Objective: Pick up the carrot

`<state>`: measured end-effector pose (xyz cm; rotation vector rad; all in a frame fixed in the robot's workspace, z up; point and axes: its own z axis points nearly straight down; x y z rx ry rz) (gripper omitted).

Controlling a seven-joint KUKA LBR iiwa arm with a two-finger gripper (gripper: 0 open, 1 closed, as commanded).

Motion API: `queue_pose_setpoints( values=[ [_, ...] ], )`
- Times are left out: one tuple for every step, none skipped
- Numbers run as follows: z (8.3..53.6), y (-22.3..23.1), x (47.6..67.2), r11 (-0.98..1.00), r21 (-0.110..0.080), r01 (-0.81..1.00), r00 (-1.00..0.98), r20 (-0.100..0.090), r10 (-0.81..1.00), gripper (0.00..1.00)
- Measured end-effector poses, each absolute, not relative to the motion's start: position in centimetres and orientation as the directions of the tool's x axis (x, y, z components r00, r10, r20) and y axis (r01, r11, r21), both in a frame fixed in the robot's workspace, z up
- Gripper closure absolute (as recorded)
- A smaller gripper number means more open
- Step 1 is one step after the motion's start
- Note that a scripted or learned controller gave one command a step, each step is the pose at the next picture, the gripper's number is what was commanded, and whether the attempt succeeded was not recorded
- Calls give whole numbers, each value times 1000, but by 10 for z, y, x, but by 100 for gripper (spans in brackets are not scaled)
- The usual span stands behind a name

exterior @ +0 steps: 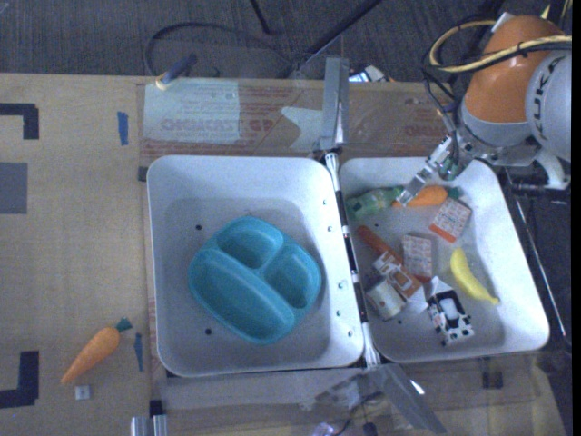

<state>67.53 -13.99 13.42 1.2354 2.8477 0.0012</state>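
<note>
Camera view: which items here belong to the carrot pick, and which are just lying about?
Job:
carrot in the right bin
claw at that carrot

Lying about:
banana
blue divided plate in the left bin
green packet
second carrot on the bench

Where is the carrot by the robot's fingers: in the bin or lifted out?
In. The carrot lies near the right bin's back wall, its tip at the gripper; whether it's gripped, cannot tell.

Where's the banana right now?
The banana lies in the right bin, toward its right wall, below the orange-and-white carton and above-right of the black-and-white item.
</note>
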Motion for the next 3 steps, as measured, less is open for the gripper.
queue_pose_setpoints(
  values=[
    [134,-141,675,704,13,710,-703,-35,710,0],
    [152,-136,642,654,3,756,-654,-2,756,0],
    [152,-136,642,654,2,756,-654,-1,756,0]
  ],
)
